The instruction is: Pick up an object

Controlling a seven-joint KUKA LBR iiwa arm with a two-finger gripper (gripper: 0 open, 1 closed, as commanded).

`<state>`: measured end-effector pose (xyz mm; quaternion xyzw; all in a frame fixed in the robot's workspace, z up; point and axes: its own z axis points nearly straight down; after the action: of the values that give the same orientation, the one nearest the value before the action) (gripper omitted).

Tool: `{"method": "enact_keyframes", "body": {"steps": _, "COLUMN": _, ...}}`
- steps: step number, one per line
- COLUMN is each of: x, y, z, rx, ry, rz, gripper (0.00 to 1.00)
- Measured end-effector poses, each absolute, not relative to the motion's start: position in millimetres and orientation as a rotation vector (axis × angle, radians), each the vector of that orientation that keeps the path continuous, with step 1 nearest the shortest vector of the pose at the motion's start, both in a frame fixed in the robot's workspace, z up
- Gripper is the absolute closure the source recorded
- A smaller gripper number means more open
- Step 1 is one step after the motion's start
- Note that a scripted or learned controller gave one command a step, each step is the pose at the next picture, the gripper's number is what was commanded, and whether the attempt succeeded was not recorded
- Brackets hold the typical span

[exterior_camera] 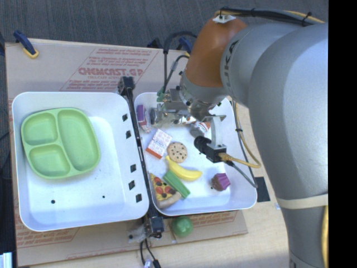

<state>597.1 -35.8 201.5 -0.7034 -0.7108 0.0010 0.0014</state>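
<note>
The right bin (pixel 240 200) holds several small toys: a red-and-white cracker packet (pixel 159 144), a round cookie (pixel 177 151), a yellow banana (pixel 185 172), a pizza slice (pixel 162 190) with a green piece (pixel 177 184) beside it, and a purple item (pixel 221 181). A small purple can (pixel 140 116) lies by the bin's left wall. My gripper (pixel 167 114) hangs low over the far end of this bin, just right of the can and above the cracker packet. The wrist hides what is under it.
A green divided plate (pixel 60 142) lies in the left bin (pixel 83 205). A black divider with clips (pixel 134 144) runs between the bins. A green ball (pixel 181 225) sits outside, below the right bin. The grey arm (pixel 279 105) covers the right side.
</note>
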Motion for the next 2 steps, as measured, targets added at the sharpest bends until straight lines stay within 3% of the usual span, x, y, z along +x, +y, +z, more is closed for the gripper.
{"method": "enact_keyframes", "body": {"steps": 1, "x": 541.1, "y": -72, "z": 230, "rx": -2.216, "ry": -2.224, "rz": 0.002, "gripper": 1.0}}
{"method": "enact_keyframes", "body": {"steps": 2, "x": 478.8, "y": -73, "z": 253, "rx": -2.216, "ry": -2.224, "rz": 0.002, "gripper": 1.0}}
